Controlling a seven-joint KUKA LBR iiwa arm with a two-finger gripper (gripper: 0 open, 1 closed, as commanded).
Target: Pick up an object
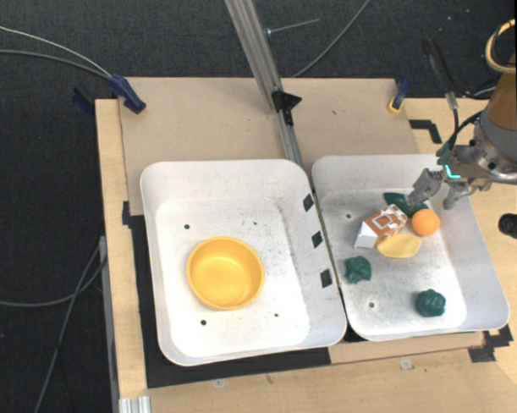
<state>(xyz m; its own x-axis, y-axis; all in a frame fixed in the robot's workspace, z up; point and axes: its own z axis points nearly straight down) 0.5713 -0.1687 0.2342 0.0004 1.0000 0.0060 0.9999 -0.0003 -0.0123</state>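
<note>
Nearest the lower edge of the camera view, in the right bin (490, 295), a dark green lump (430, 302) is seen close to the front rim, with a second green lump (358, 269) farther in and to its left. In the left bin (170, 331) a yellow bowl (225, 272) is set upright, well apart from everything else. Beyond the green lumps, a pale yellow piece (400, 246) is found touching a small brown and white box (381, 225), and an orange ball (425, 223) lies just beside both. A dark teal object (397, 200) is partly hidden behind the box. Above the ball the gripper (439, 188) is held with its fingers spread apart, nothing being seen between them. Farther back, a metal pole (257, 49) is fixed to the desk (205, 119).
</note>
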